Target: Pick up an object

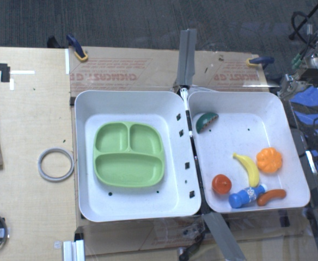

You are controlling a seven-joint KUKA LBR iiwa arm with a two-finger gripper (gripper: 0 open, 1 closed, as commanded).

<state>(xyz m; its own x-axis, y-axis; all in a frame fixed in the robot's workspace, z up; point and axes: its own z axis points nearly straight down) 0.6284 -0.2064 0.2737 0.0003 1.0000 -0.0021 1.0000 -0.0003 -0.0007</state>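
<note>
A pale wooden bench point(28, 118) spans the frame below a dark carpeted floor point(121, 10), with printed cardboard point(126, 72) clamped along its far edge. Two white bins sit touching at centre. The left bin point(83, 145) holds a green divided tray point(129, 154) lying flat. The right bin point(240, 113) holds the toys: a banana point(249, 168) at lower centre, an orange pumpkin point(269, 160) just to its right, a blue bottle point(246, 196) at the banana's lower end, a sausage point(271, 196) beside the bottle by the near wall, a red ball point(221, 184) left of the bottle, and a dark green piece point(206, 121) apart in the upper left corner. A tape ring point(55, 163) lies on the bench left of the bins. The gripper's state cannot be told.
</note>
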